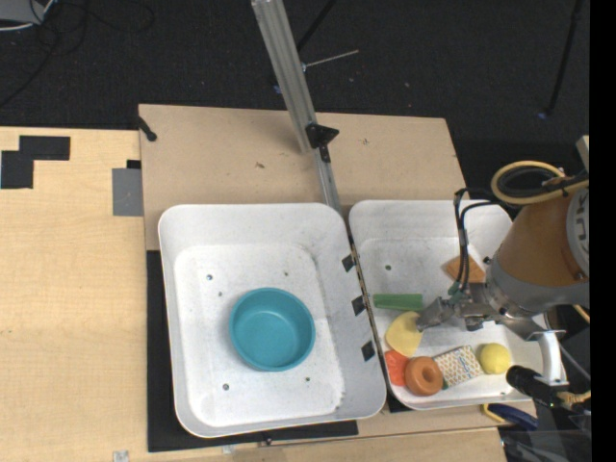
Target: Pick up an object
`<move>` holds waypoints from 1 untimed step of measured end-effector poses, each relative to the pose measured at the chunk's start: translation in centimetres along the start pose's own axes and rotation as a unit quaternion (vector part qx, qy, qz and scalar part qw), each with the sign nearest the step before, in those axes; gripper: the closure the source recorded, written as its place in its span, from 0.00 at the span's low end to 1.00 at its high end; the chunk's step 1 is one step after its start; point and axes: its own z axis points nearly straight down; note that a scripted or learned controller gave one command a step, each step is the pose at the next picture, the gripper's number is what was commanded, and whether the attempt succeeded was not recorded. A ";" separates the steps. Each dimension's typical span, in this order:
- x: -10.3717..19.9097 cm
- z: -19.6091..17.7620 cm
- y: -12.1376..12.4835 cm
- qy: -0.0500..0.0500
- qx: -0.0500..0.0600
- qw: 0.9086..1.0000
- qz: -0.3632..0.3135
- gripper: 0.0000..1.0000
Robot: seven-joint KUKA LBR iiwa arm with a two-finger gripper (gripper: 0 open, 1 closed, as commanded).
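1. Two shallow white bins sit side by side on the bench (241, 152): left bin (192, 248), right bin (404, 224).
2. Left bin holds a teal bowl (272, 328), upright, approx. center-bottom of the bin floor.
3. Right bin holds the loose objs, clustered toward its near edge: green flat piece (397, 301) by the divider side, yellow disc-like piece (403, 334) just below it, small red-orange piece (396, 367) at the near-left corner, orange ring (423, 375) touching/just beside it, speckled beige block (457, 365) right of the ring, yellow ball (494, 358) right of the block.
4. Brown/orange obj (470, 270) lies farther back in the right bin, partly hidden by the arm.
5. Arm (539, 248) reaches in from the right w/ its orange band over the right bin's far-right side.
6. End effector (449, 313) is low in the right bin, btwn the yellow disc-like piece and the yellow ball, just above the speckled block; can't tell finger state, nothing visibly gripped.
7. Metal rail (289, 65) slants from top center down toward the gap btwn bins.
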 end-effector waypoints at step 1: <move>0.0 -0.9 0.0 0.000 0.000 1.000 0.000 1.00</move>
